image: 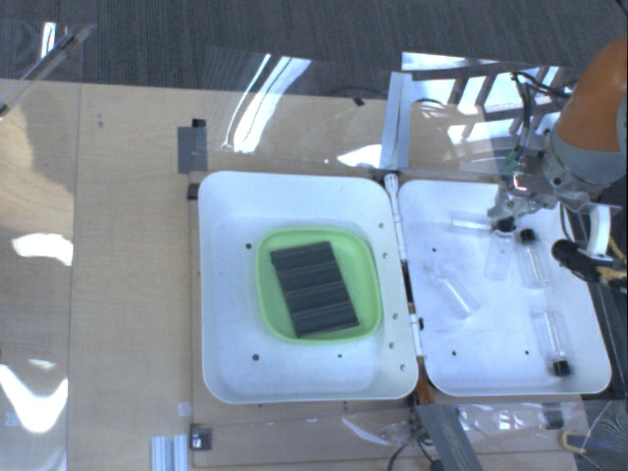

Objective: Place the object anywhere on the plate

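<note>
Clear vial (498, 259) hangs beneath the end effector (505, 219).

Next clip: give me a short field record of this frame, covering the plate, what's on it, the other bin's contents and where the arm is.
plate: green square plate, in the left white bin
on plate: dark grey ribbed rectangular block, lying flat, slightly rotated
right white bin: several clear plastic vials, some with black caps, e.g. and, lying scattered
arm: grey arm with orange band, above the right bin's far corner
gripper: low over a vial near the bin's far edge; grasp cannot be judged
</note>
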